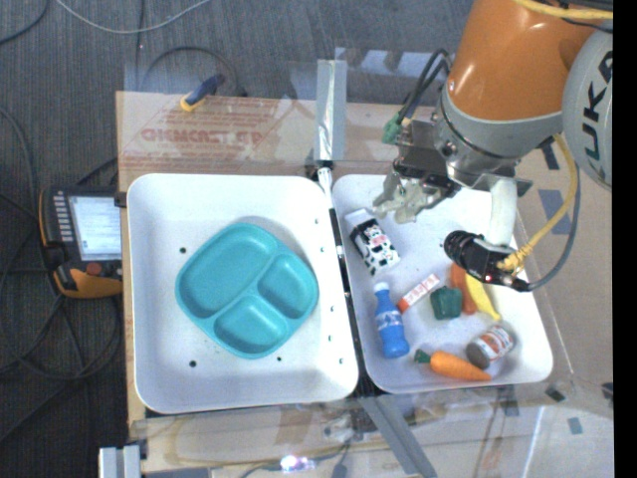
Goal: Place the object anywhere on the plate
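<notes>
The pincer [406, 203] is hovering over the right bin [528, 366] (near the cow carton [375, 246]), fingers slightly spread, gripping nothing.

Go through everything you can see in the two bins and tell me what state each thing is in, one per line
Plate: flat in the left bin, compartments bare.
Blue bottle: lying on its side, cap on.
Carrot: lying flat near the front edge.
Can: tipped on its side.
Cow-patterned carton: lying down, untouched.
Green block: resting loose.
Gripper: over the right bin's back edge, holding nothing.
</notes>
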### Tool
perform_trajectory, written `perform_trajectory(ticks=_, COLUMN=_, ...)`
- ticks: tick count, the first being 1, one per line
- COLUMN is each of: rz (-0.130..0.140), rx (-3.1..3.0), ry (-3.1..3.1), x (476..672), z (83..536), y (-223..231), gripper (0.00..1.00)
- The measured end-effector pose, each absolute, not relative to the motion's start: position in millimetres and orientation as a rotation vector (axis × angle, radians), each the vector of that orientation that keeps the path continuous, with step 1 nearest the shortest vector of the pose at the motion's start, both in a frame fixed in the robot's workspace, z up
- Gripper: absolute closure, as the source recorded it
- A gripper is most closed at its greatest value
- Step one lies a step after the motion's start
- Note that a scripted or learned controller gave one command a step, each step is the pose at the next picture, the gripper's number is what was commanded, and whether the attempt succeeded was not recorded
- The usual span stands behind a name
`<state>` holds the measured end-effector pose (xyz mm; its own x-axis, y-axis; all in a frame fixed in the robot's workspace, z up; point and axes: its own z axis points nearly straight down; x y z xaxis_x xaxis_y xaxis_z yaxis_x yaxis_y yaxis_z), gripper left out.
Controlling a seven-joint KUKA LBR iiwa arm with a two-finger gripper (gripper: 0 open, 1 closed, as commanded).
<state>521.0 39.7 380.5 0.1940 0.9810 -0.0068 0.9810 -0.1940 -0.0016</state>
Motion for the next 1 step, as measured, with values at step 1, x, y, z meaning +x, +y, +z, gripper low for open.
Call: perform_trajectory(ticks=1, rz=-0.010, rx=2.895, ry=1.223, x=483.6, z=323.8, y=71.6, gripper=1.00)
